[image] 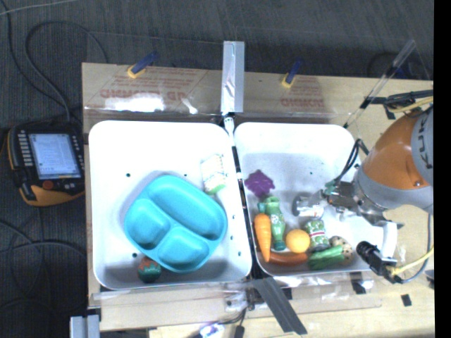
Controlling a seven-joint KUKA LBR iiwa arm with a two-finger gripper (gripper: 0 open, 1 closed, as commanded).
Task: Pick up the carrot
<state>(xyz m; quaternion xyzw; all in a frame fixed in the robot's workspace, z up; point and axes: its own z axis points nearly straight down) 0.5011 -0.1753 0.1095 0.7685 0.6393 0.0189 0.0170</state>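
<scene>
The claw sits low in the right bin, reaching in from three o'clock on the grey arm with its orange band. It shows as a small silvery-grey shape against the white floor. Whether it is spread or pressed together I cannot tell — the metal parts blur together at this slant — and nothing can be seen held in it. It hangs just above the cluster of toy food, near the green bottle and the yellow-orange ball.

The carrot lies at about eight o'clock from the claw, near it but apart. It is orange, long and tapered, lying roughly lengthwise along the right bin's left wall, its wider end toward twelve o'clock and its narrow end toward six. The green bottle lies just beside it on the three o'clock side.

Around these: a purple piece at eleven o'clock from the claw, a red-and-white packet just below it, a long reddish-orange item and a dark green vegetable along the bin's six o'clock edge.

The left bin holds a blue divided tray, a pale bottle by its one o'clock corner, and a small red-and-green item at the tray's seven o'clock. Both bins rest on the worktop — a pendant with a lit screen lies off at nine o'clock.
</scene>
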